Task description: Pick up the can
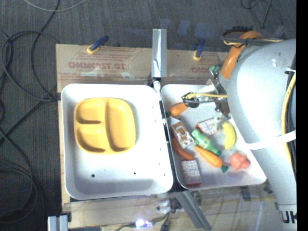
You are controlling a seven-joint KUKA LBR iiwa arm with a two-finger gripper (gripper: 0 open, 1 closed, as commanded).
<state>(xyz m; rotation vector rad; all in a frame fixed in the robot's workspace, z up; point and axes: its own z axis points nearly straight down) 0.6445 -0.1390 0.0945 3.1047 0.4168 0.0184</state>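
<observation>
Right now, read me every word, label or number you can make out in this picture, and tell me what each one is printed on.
"UK": partial black letters, cut off by the frame, on the grey arm.
Red print on the cardboard sheet under the bins: too blurred to read surely.
Labels on the small packages in the right bin: too small to read.

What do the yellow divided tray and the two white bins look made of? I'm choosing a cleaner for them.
The yellow divided tray looks like moulded plastic: one even colour, rounded corners, soft raised ridges between its compartments, a dull sheen. The left white bin and the right white bin also look like plastic, smooth and slightly glossy with rounded rims; coated metal can't be excluded from this view.
</observation>
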